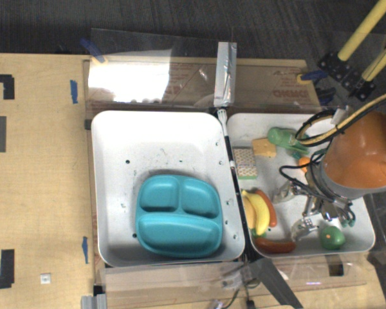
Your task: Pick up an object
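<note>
My gripper point(311, 223) hangs low over the near right part of the right bin point(367, 237), under the orange wrist band. A green round toy fruit point(333, 237) lies just to its right on the bin floor. A yellow banana point(258, 212) with a red piece beside it rests at the bin's left side, and a dark red sausage-like piece point(274, 244) lies at the near wall. Further back are a yellow cheese wedge point(264, 148), a green vegetable point(285, 138) and a small checked card point(245, 162). Nothing visible sits between the fingers.
The left bin point(116, 147) bears a teal sectioned tray point(179, 216). A metal divider point(224, 76) and clear sheet stand behind the bins. Cables loop from the arm over the right bin's back. Yellow poles rise at the top right.
</note>
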Controlling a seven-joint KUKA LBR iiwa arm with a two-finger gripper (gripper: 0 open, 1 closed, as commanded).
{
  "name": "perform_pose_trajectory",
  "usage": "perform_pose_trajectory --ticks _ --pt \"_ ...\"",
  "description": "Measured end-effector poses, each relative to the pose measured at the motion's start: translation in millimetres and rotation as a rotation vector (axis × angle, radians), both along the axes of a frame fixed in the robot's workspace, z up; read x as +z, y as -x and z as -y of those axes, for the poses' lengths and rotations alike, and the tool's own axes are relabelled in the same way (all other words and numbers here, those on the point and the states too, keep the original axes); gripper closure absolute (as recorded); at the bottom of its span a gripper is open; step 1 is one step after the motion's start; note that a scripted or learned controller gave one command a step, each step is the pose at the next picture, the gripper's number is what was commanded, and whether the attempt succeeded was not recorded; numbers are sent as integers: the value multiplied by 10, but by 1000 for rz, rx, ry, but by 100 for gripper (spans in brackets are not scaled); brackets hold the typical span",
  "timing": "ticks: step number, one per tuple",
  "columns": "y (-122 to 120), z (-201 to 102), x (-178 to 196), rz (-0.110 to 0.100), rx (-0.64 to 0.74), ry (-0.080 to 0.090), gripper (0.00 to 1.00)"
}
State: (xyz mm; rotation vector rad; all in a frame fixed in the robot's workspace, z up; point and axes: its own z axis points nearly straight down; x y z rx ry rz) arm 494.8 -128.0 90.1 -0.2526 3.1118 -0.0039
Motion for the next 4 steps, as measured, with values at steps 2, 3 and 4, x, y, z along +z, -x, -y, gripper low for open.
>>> perform_pose_trajectory --ticks 2,3,4 --pt "-1444 711 -20 -23 170 -4 0" --pt "-1141 438 -13 -9 154 0 0" --pt "-1232 830 -19 -8 141 2 0"
